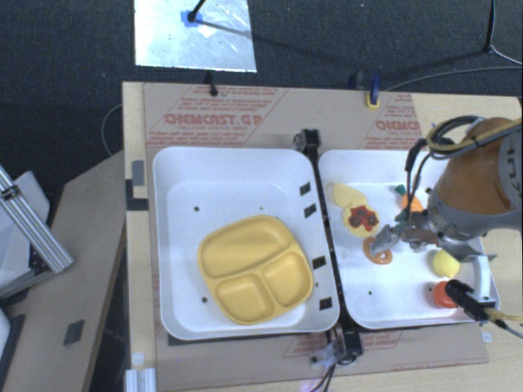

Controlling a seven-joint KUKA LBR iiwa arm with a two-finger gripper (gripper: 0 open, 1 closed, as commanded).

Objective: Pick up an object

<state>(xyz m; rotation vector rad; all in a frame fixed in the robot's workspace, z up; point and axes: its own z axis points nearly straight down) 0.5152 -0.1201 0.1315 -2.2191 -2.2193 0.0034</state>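
Small toy foods lie scattered in the right bin (359, 313), and we take the orange ring (378, 256) near its middle as the nearest to the claw (391, 237), whose opening we cannot tell. Around it we see a pale yellow piece (347, 194), a red-topped piece (362, 217), a yellow ball (446, 262) and an orange round (442, 293). The arm (478, 182) covers the bin's right part. The left bin (176, 178) holds a yellow divided tray (255, 268). Both rest on a cardboard-covered desk (245, 113).
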